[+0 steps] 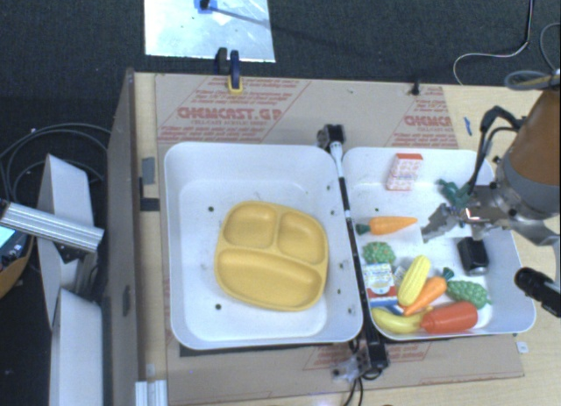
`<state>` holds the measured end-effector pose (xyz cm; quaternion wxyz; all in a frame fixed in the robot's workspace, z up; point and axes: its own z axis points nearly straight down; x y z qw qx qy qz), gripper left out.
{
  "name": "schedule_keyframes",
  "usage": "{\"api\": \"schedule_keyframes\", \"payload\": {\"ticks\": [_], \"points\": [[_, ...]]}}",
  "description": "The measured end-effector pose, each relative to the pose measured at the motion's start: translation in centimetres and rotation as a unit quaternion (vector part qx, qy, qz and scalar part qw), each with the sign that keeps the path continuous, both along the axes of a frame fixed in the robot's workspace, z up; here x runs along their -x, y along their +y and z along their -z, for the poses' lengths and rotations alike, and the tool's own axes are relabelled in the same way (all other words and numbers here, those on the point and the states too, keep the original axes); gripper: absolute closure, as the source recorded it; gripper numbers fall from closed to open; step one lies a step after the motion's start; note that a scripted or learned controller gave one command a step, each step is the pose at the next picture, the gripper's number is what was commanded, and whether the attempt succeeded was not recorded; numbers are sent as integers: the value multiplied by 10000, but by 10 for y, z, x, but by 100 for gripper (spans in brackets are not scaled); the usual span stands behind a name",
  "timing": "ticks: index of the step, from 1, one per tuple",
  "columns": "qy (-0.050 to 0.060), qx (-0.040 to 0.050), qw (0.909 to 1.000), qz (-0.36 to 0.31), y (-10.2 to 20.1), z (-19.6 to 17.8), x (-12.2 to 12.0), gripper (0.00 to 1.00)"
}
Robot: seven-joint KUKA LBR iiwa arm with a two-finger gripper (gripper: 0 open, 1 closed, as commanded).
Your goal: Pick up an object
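My gripper (436,224) hangs over the middle of the right bin (517,316), just right of an orange carrot (392,224), and nothing shows between its fingers. Below it lie a broccoli floret (379,252), a corn cob (414,279), a small carrot (429,294), a banana (394,322), a red pepper (450,316) and a green bumpy vegetable (467,291). A pink and white carton (404,171) lies at the bin's far side. A teal piece (451,192) sits just above the gripper.
The left bin (188,220) holds a yellow divided plate (270,255). A small printed packet (379,278) lies beside the corn. A ridge (348,220) separates the two bins. The arm (535,159) comes in from the right.
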<state>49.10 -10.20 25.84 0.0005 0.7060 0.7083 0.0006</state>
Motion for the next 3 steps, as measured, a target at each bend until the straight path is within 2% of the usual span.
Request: {"api": "schedule_keyframes", "payload": {"ticks": [1, 2, 3], "points": [[16, 1, 10000, 9, -6, 71, -25, 0], [-7, 0, 10000, -15, 15, 161, -73, 0], [4, -2, 10000, 2, 14, 148, -71, 100]]}}
